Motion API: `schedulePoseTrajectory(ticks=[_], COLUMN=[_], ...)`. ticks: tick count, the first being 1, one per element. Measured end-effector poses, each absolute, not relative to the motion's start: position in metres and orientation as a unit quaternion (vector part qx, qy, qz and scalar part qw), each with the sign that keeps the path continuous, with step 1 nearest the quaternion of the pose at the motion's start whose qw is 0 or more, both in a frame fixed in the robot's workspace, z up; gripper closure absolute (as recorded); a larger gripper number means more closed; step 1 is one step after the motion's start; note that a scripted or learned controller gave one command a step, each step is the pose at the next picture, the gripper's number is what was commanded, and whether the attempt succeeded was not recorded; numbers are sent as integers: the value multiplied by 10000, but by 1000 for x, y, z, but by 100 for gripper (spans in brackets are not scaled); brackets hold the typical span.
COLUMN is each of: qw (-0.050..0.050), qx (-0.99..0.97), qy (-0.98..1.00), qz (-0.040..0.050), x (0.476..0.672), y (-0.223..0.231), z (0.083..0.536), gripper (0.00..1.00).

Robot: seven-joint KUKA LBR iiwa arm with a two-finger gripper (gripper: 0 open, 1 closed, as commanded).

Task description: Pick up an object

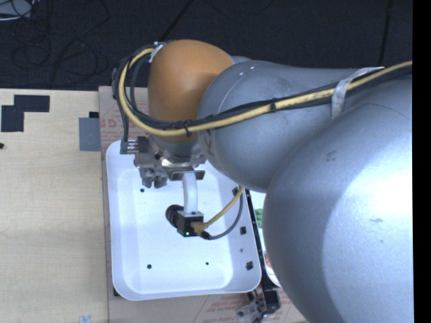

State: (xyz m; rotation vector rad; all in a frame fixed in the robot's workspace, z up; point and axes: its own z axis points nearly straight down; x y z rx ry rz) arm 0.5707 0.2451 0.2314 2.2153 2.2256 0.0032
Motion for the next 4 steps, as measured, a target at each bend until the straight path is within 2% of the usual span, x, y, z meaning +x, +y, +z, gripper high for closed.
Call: schedulePoseTrajectory(ticks=[1, 2, 3, 4], qw=[-6, -11, -9, 22], qx=[7053, 7066, 7054, 7075], qy=[7089, 7076, 7088, 7067], qz=[-21, -50, -32, 56], x=[568, 627, 637, 588], y=[244, 242, 243, 214], z=[229, 126, 84, 249], gripper=[0, 0, 0, 0])
